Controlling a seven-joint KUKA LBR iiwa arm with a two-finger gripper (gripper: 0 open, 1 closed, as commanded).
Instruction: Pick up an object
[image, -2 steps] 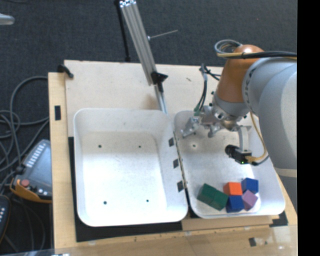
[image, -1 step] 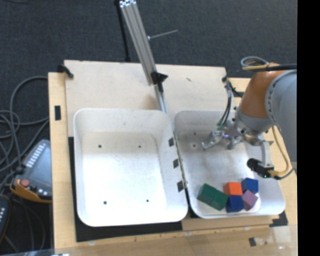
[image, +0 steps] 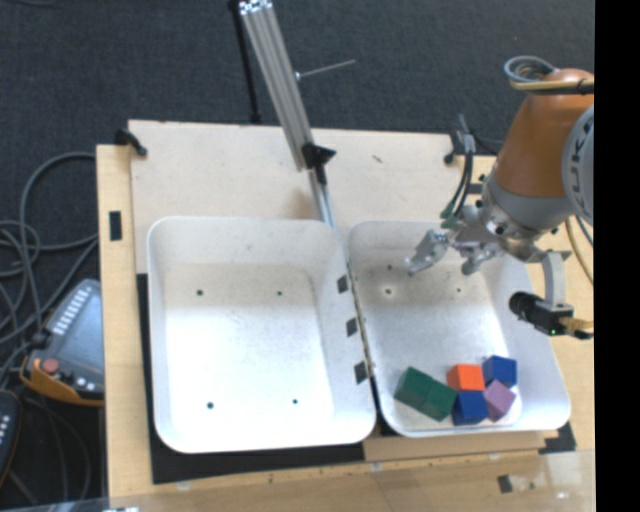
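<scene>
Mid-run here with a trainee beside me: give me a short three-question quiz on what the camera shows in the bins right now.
1. True or false: the blocks lie in the left bin.
2. Multiple choice: where in the right bin does the cluster sit? A) far end, under the gripper B) near end C) along the wall shared with the other bin.
3. Fill in: the biggest block in the cluster is coloured ____.

Key
1. False: all are in the right bin.
2. B: the green block, orange block, two blue blocks and purple block bunch at the near end, apart from the gripper.
3. Green.
</scene>
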